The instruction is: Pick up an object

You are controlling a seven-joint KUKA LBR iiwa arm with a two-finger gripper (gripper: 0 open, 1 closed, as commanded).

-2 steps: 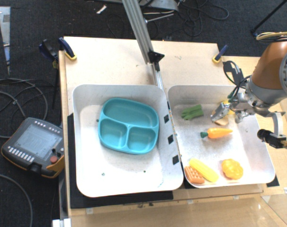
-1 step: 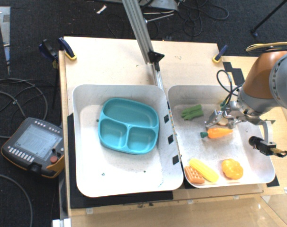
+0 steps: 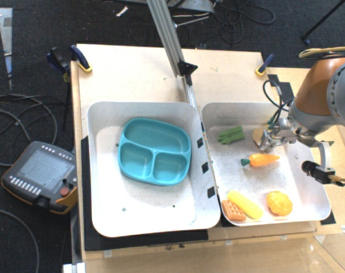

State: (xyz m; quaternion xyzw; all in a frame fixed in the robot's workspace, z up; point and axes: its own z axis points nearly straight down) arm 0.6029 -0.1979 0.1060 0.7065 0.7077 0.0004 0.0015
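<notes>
The gripper sits low in the right bin, just above the carrot — whether its jaws are parted, I cannot tell. Nothing looks lifted yet — grasping and raising remain.

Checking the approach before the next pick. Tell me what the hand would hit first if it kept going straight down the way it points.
Most likely the toy carrot: the hand hangs right above its upper edge in the right bin. Depth is unclear from this slanted view, so it could instead touch bare bin floor beside it.
</notes>
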